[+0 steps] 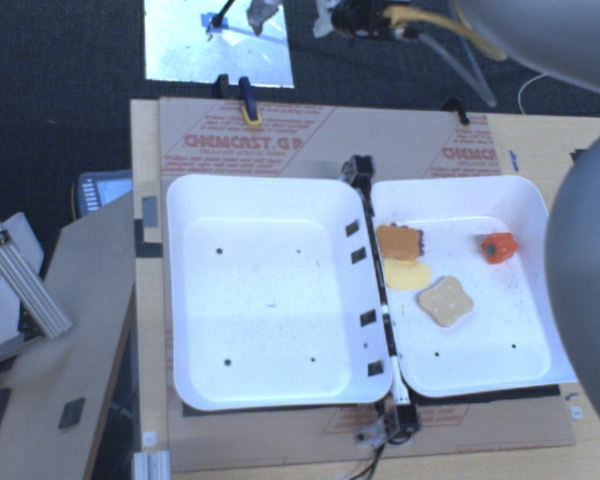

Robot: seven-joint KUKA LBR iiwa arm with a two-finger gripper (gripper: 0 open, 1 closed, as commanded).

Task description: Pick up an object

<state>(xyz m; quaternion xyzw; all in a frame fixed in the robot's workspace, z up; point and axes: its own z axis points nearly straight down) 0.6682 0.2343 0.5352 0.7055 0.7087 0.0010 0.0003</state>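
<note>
The gripper [290, 3] is high up at the top, far from the bins, with its fingers spread and nothing in them. The right bin [525, 363] holds toast [445, 301], a yellow slice [408, 275], an orange block [399, 241] and a red pepper [498, 248].

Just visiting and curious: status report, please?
Two-finger gripper high beyond the bins, holding nothing. Right white bin: tan toast-shaped piece, red-orange chunk. Nothing in the way.
</note>
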